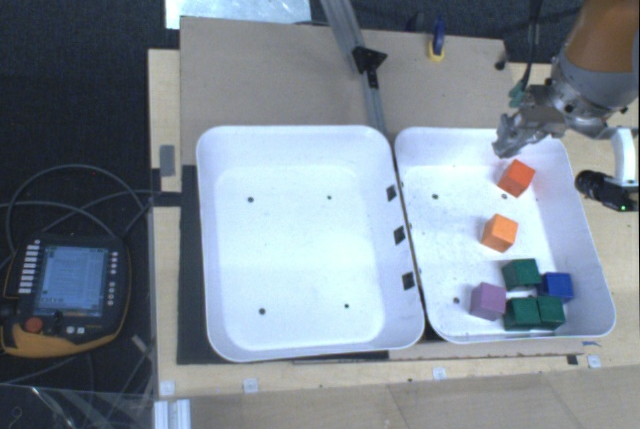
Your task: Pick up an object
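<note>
Orange cube [516, 177] beneath gripper [507, 146]

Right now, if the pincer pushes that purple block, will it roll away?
Probably not. The purple block looks like a flat-faced cube, so it would likely slide. It seems small and stiff, perhaps light. The green block sits close, so it might bump that.

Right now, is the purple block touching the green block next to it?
Cannot tell. In the camera view the purple block sits hard against the lower green block at the right bin's near end, and no gap or contact is plain.
</note>
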`<action>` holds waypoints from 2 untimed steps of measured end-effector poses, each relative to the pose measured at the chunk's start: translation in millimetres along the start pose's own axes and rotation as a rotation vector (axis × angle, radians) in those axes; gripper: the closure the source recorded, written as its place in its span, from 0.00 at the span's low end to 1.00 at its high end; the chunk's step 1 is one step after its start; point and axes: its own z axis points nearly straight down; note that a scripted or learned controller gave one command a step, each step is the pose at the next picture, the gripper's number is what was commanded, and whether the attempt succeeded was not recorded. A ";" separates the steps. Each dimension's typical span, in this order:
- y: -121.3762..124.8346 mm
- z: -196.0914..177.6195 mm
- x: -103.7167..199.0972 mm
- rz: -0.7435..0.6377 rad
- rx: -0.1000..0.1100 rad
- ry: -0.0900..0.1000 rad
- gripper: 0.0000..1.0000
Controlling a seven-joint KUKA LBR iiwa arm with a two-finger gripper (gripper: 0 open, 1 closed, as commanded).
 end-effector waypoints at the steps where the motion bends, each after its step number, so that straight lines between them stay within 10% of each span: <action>1: 7.3 -5.6 58.2 -0.002 0.000 0.001 1.00; 2: 12.0 10.2 113.5 -0.002 0.002 0.001 1.00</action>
